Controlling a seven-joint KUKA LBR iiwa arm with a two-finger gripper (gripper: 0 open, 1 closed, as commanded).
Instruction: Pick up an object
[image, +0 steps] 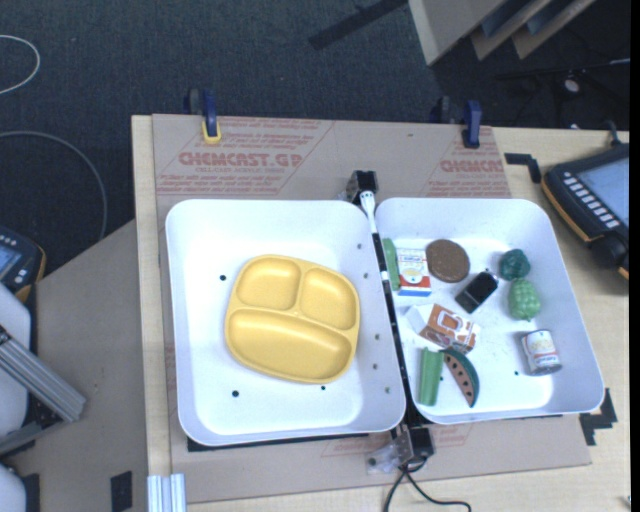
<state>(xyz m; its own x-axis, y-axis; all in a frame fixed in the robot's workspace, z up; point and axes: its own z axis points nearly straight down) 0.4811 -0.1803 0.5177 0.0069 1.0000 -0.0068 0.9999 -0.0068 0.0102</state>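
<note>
The right bin (560, 390) holds several small objects. A brown round disc (448, 260) lies near its back, with a white and green packet (412, 270) to its left. A black block (477, 291) sits in the middle. Two green lumpy pieces (515, 265) (524, 298) lie at the right side. A small can (541, 351) rests near the right front. An orange and white packet (447, 327) lies mid-bin, above a green stick (430, 375) and a watermelon slice (463, 375).
The left bin (190, 330) holds a yellow divided plate (292, 317). Blue clamps (209, 110) (471, 120) pin the brown board at the back. A tablet-like device (600, 195) lies at the far right. A cable (420, 480) runs off the front edge.
</note>
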